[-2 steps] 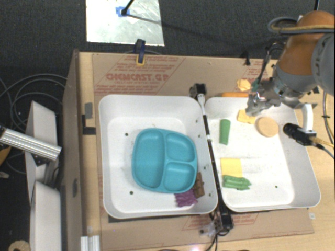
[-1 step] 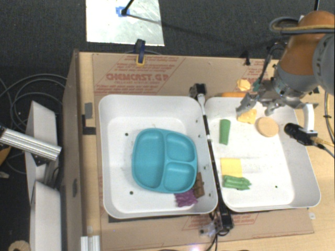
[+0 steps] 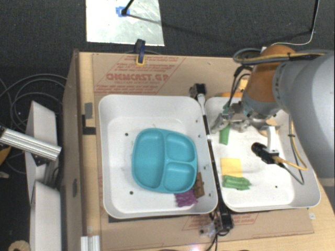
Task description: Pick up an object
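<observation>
Board of brown card with red lettering (image 3: 141, 72) spans most of my feed and carries both bins. The grey arm (image 3: 306, 103) reaches in over it from the right, and its bulk covers the far right corner of the right bin (image 3: 293, 195). The left bin (image 3: 112, 114) sits hard against that one, the two walls meeting down the middle of the board.

In the left bin I see a teal divided plate (image 3: 165, 158) lying flat, a little toward the near side and well inside the walls.

The gripper (image 3: 225, 120) hangs over the far left part of the right bin, close to the wall shared with the left bin. From this slant I cannot tell whether it is wide, narrow or closed on anything.

A green stick (image 3: 224, 135) lies just on my side of the gripper, running along the bin's left wall. Its far end meets the gripper's tip, and I cannot tell whether it is touching it or only tucked behind it.

Nearer to me, apart from the stick, a yellow block (image 3: 231, 166) rests flat on the bin floor. A lumpy green piece (image 3: 235, 182) lies just beside the block's near edge.

Back in the left bin, a purple lump (image 3: 184, 198) sits at the plate's near right edge, and a small brown piece (image 3: 199, 187) stands beside it against the right wall
</observation>
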You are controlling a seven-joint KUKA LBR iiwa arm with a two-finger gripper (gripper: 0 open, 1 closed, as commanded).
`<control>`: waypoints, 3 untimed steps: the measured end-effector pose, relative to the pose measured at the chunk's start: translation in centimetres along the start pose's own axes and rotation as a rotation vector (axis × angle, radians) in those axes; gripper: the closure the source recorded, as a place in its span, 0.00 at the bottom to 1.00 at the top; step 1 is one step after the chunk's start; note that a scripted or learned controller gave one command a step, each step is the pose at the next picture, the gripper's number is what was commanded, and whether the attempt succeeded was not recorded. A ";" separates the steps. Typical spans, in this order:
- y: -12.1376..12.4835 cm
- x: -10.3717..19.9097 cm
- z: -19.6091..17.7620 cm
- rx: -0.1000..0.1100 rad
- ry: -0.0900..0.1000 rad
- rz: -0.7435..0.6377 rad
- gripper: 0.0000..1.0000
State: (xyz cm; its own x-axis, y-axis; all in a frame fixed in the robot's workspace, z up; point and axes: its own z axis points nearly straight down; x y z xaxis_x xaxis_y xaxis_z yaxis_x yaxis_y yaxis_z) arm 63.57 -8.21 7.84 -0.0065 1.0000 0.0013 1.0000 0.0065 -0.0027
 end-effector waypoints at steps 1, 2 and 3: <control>0.3 -0.2 -1.8 -0.009 -0.002 0.000 1.00; -3.5 -6.6 -9.9 -0.010 -0.006 0.011 1.00; -3.4 -6.1 -9.4 -0.005 -0.002 0.004 0.00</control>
State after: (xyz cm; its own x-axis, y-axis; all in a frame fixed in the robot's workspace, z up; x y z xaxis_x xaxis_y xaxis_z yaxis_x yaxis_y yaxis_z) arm 60.22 -14.32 17.24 -0.0021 1.0000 -0.0009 1.0000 0.0021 0.0022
